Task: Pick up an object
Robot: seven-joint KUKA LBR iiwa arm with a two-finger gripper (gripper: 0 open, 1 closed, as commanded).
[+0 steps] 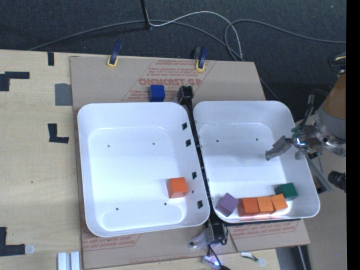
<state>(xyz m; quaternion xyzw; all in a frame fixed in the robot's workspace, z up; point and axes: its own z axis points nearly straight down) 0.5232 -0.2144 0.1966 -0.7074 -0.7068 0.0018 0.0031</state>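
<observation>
While the gripper (pixel 279 148) hangs over the right-hand bin (pixel 242 112) near its right wall, nothing sits between its fingers; whether they are spread or closed cannot be told, since only one grey finger shows clearly, slanting down and to the left.

The likeliest targets lie along that bin's front wall: a purple block (pixel 226 203), tilted, then an orange block (pixel 247 206) and a lighter orange block (pixel 265 205) touching each other in a row, a third orange block (pixel 279 202) beside them, and a green block (pixel 287 190) just behind the row's right end. A lone orange cube (pixel 177 187) rests in the left-hand bin (pixel 129 112), well apart from the arm.

To do the pick well, the gripper should probably favour the green or purple block, since each has free sides; the packed row leaves little room for fingers.

Both bins rest on a cardboard sheet (pixel 169 75) on a wooden bench. A small blue block (pixel 157 91) sits on the cardboard behind the left bin. Cables trail over dark carpet beyond.
</observation>
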